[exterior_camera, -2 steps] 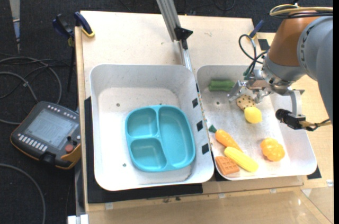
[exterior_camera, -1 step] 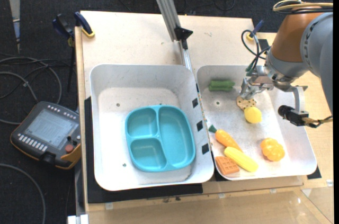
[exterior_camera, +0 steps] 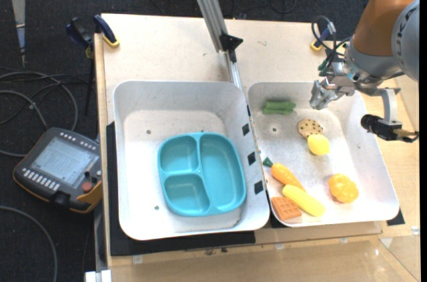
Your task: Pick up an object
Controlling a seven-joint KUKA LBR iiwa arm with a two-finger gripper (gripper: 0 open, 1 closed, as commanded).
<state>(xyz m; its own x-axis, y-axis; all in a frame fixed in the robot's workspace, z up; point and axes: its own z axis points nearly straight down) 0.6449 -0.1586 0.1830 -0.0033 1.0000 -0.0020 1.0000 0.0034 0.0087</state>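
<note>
Where the right bin (exterior_camera: 373, 161) begins, jaws (exterior_camera: 321, 98) low.

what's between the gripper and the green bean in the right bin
Nothing visible. The gripper hangs over the far part of the right bin, and the green bean lies to its left in the view with bare bin floor between them. The cookie sits nearer, off that line.

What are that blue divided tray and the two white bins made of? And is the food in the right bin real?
The blue tray looks like moulded plastic, smooth with a slight sheen. The white bins seem thin matte plastic with rounded edges. The carrot, lemon and corn look like toy plastic: flat, uniform colours.
</note>
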